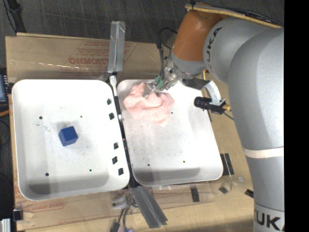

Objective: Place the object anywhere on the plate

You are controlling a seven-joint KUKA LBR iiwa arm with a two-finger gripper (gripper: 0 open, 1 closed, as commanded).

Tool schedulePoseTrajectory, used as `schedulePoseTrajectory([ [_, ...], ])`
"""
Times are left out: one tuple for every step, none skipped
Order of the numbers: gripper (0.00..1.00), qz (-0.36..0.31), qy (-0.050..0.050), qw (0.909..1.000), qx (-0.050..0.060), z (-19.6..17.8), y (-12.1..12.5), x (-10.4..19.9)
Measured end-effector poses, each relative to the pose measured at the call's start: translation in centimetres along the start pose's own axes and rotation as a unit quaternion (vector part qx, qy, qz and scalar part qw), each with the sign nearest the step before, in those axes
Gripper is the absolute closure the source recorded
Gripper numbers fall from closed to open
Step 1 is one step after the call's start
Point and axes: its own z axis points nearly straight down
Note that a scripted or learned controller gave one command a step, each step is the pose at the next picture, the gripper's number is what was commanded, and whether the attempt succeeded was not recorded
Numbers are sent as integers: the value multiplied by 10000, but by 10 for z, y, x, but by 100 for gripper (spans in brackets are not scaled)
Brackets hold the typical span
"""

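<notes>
Reaching in from the right, the grey KUKA arm point(241, 81) with its orange band is seen with its two-finger gripper point(158, 86) lowered onto a crumpled pale pink cloth point(147, 105) at the far end of the right shallow white bin point(169, 170); whether the fingers are open or closed cannot be told. A small blue cube point(68, 135) is found lying in the left shallow white bin point(29, 178), well apart from the cloth. Part of the lettering "KUKA" is readable on the arm, while the red print on the brown cardboard sheet point(72, 57) behind the bins is too blurred to be read.
</notes>
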Motion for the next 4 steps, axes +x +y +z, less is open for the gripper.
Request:
schedulePoseTrajectory([
  [100,-25,-6,10000,-14,-51,1,0],
  [100,-2037,0,9790,-2,-51,10,53],
  [100,-3958,-3,9184,-3,-44,35,103],
  [100,-4969,-17,8678,-11,-50,64,147],
])
